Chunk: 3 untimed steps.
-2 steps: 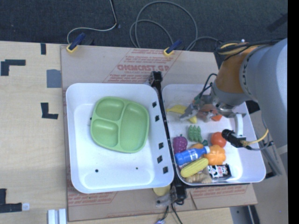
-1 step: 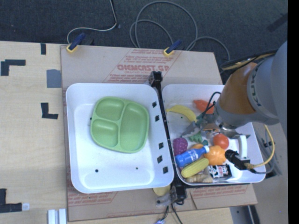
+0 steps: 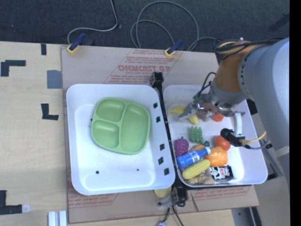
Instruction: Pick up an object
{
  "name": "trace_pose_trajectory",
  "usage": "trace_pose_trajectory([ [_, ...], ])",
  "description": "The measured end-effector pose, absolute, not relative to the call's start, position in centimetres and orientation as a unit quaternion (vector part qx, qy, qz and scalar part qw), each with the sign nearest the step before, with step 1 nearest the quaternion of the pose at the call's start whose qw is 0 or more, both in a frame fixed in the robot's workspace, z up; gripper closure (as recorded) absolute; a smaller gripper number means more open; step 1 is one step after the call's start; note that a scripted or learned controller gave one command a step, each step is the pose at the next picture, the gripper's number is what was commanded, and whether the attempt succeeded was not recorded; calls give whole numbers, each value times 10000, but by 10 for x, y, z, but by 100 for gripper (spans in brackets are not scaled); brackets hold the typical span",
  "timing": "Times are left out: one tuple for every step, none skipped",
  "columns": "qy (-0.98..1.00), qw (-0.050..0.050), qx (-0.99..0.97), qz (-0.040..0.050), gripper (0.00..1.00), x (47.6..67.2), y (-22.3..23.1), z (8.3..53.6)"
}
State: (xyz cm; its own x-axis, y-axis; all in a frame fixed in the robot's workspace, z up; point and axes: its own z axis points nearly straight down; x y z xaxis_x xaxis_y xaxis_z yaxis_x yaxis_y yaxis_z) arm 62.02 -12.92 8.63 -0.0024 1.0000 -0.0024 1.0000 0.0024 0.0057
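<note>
green tray [image 3: 120, 125], toys [image 3: 202, 155], gripper [image 3: 194, 108]

Only readable text afaict is the red print on the brown cardboard sheet [image 3: 141, 69] under the two white bins, along its top edge: looks like "CHEMCAST GP", w/ another red line above it that's too small to make out. More faint red print sits on the cardboard's bottom left corner, illegible. The small black-and-white packet [image 3: 221, 173] in the right bin has some marking on it, but can't read it tbh.
</note>
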Motion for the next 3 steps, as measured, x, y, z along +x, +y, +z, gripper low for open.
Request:
trace_pose_trajectory([
  [7074,27,7068,17,0,606,-145,87],
  [7071,42,7071,13,0,565,-127,87],
  [7077,14,7065,4,0,610,-128,86],
])
